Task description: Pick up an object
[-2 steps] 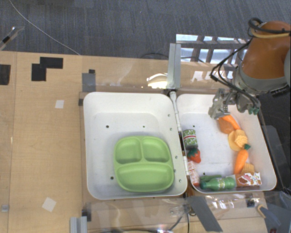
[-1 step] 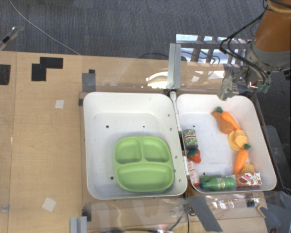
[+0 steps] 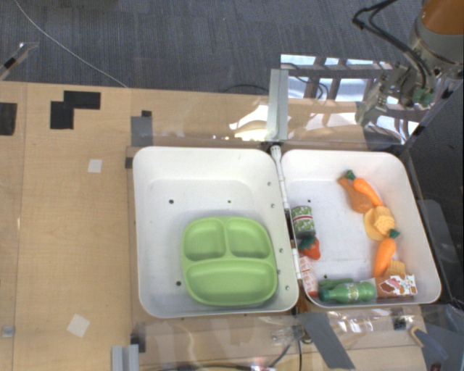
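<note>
- The gripper (image 3: 377, 101) hangs at the far right of the scene, beyond the far edge of the right bin (image 3: 330, 163), above the metal frame there. Nothing is seen between its fingers, and I cannot tell if they are spread or pressed together.
- The grey arm with its orange band (image 3: 442, 14) comes in from the far right corner.
- The left bin (image 3: 156, 181) holds a green divided plate (image 3: 230, 261), which lies in the near half of this bin, a little to the right of its middle.
- In the right bin, an orange bottle (image 3: 360, 190) lies tilted at the far right part.
- Just near of it is a yellow round toy (image 3: 379, 222), and a carrot (image 3: 385, 253) lies touching or almost touching this toy on its near side.
- A small carton with red print (image 3: 398, 286) rests at the near right corner of the right bin.
- A green bottle (image 3: 348, 291) lies on its side along the near wall, just left of the carton.
- A small can with a green label (image 3: 301, 219) is near the left wall of the right bin, and a red strawberry toy (image 3: 310, 248) lies just near of it.
- All these toys are well apart from the gripper.
</note>
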You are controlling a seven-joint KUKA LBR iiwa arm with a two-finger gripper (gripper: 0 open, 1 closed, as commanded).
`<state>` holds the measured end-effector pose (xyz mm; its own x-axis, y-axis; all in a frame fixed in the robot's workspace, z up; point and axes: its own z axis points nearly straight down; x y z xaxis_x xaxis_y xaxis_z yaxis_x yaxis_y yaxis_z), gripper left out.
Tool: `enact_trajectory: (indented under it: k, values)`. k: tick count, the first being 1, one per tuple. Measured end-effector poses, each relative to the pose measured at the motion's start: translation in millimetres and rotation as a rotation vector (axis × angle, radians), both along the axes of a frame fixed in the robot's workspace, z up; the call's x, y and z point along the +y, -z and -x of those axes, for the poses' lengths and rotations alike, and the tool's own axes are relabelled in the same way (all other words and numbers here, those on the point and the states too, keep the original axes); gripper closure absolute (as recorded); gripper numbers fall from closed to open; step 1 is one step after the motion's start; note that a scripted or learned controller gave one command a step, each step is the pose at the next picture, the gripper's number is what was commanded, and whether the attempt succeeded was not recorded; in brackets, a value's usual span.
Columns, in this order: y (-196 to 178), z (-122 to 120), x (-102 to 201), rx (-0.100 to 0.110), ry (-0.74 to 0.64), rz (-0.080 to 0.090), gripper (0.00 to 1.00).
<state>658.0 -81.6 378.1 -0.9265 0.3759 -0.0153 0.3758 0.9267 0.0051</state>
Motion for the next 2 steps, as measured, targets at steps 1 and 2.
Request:
enact_trajectory:
  k: [1,2]
  values:
    - [94.2,33.6,19.2,0.012,0.190,-0.003,1.00]
    - [79.0,30.9,20.1,-0.001,0.184,-0.003,1.00]
